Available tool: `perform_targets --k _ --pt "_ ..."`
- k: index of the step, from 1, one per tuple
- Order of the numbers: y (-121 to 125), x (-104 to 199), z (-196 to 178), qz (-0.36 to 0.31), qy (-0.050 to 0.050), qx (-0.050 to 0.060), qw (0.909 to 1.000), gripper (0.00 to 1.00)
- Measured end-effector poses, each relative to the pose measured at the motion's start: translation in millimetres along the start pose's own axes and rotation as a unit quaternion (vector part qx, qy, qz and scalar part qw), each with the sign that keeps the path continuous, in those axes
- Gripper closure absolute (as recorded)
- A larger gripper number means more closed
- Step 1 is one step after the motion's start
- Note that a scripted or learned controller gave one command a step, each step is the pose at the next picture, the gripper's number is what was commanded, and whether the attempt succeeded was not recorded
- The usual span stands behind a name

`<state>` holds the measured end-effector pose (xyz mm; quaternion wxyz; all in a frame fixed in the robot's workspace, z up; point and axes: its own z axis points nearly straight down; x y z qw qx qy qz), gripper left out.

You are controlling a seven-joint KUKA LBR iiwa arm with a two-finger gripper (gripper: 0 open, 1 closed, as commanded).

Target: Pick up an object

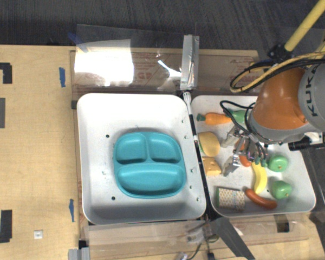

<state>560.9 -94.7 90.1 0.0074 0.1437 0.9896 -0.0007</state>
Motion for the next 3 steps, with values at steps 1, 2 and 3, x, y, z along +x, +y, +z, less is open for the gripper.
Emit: perform_targets --k 1,2,3 --pt "16 -55 2 -0.099 0.001 -0.001 0.9950 0.00" --pt "-48 2 0 -0.188 0.001 -0.001 0.9822 0.00" --pt "-46 -2 -13 -0.188 -0.006 0.000 0.9822 1.00"
